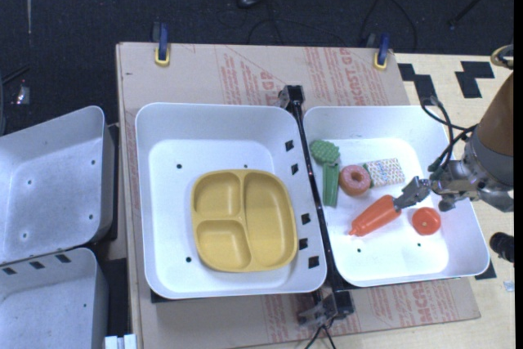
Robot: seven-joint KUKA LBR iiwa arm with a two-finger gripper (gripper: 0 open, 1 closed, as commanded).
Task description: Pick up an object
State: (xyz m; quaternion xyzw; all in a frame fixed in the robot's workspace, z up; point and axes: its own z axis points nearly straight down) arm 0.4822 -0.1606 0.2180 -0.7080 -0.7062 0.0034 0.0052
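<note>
the tool (411, 194) sits low in the right bin (392, 267), at the carrot's (374, 217) top end; i cannot tell its state. the tomato (426, 220) lies just beside, with bare floor toward the front rim. the yellow tray (243, 219) fills the left bin (163, 200).
</note>
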